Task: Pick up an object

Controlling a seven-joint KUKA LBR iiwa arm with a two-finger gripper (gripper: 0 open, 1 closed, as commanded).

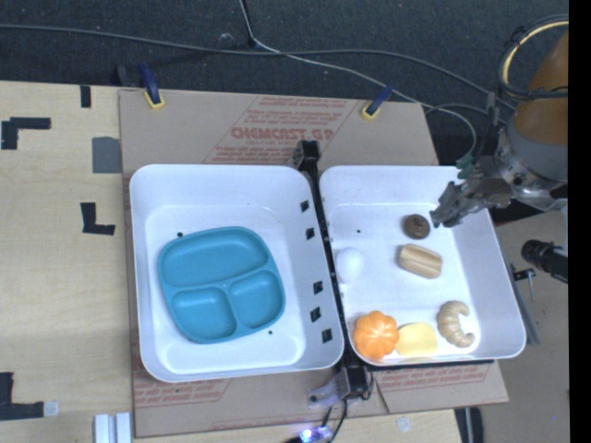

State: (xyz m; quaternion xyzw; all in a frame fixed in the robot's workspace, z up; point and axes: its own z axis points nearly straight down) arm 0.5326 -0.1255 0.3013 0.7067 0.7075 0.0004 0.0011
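Observation:
The right bin (369,192) holds a small brown round item (416,226), a tan bread roll (420,261), a white egg-like ball (350,265), an orange pumpkin-like fruit (375,334), a yellow block (416,340) and a beige croissant (455,323). My gripper (447,213) hangs over the bin's right side, just right of the brown round item, its dark fingers pointing down-left. Nothing shows between the fingers.
The left bin (148,192) holds a blue divided plate (222,282). A black divider clip strip (316,247) runs between the bins. Cables (277,49) cross the dark floor behind the bench, and blue-yellow clamps (151,89) hold the cardboard base.

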